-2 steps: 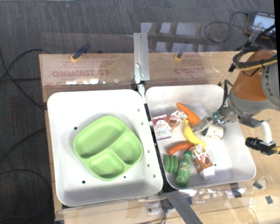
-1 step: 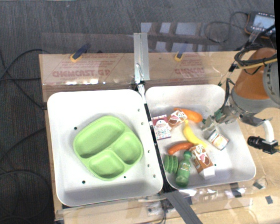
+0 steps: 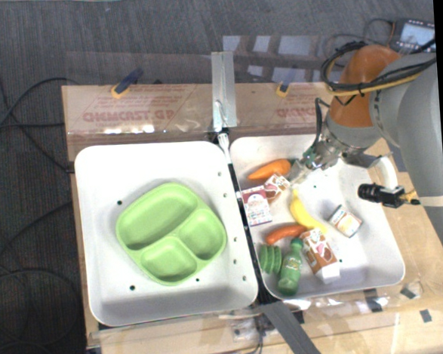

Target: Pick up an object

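1. Gripper (image 3: 310, 161) sits low in the right bin (image 3: 379, 271), near its back edge; fingers too blurred to tell their spread, nothing visibly held.
2. Nearest target: carrot (image 3: 269, 170), just left of the claw, lying flat. Looks like a toy, so probably light, stiff, smooth; best taken across its middle.
3. Banana (image 3: 302, 211) lies below the claw; curved, likely slippery.
4. Small cartons (image 3: 258, 205), a green bottle (image 3: 290, 267) and a juice box (image 3: 320, 251) crowd the bin; labels unreadable.
5. Left bin (image 3: 96, 219) holds a green divided tray (image 3: 172, 232).
6. Cardboard behind shows reversed print, perhaps "CHEMCAST".
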Motion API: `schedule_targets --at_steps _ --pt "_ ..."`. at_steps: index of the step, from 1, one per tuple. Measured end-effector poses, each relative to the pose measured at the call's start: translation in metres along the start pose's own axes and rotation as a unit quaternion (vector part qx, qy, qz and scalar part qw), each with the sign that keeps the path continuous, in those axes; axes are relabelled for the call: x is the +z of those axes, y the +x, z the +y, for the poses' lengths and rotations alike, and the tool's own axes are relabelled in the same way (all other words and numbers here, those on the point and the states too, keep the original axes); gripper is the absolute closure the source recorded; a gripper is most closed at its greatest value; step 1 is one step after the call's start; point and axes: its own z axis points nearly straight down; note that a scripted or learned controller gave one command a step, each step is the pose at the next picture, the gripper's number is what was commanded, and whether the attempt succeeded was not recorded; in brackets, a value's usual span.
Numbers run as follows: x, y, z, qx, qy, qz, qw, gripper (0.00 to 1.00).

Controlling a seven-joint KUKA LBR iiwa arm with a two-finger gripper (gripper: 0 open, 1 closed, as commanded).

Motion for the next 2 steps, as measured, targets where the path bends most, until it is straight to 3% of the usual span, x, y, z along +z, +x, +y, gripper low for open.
schedule_targets --at_steps 1,2 --pt "0.000 0.000 0.000 0.000 0.000 0.000 1.0000 0.00" --pt "0.005 0.021 -0.054 0.006 -0.004 -0.003 1.0000 0.00"
